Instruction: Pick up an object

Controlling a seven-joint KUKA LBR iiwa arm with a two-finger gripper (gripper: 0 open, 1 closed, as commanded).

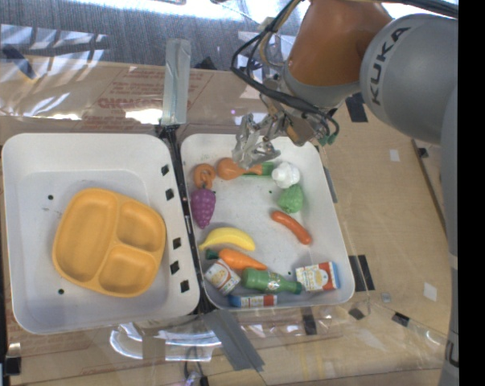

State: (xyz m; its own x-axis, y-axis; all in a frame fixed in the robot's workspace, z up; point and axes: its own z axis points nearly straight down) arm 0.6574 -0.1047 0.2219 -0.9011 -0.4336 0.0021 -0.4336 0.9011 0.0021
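Note:
The right bin (332, 215) holds several toy foods: an orange-brown piece (228, 168) and a smaller one (203, 175) at the back left, a purple grape bunch (203, 207), a banana (228, 238), a carrot (241, 260), a white cauliflower (286, 174) above a green piece (291, 199), a red sausage (292, 227), a green bottle (271, 281), a can (221, 277) and a small carton (318, 277). My gripper (252, 145) hangs over the bin's back edge, just above the orange-brown piece. Nothing shows between its metal fingers.
In the left bin (25, 167) lies a yellow divided tray (108, 240). A black divider (182, 207) runs between the bins. The grey arm with its orange band (339, 39) fills the upper right, with cables looping beside it. Brown bench surface surrounds the bins.

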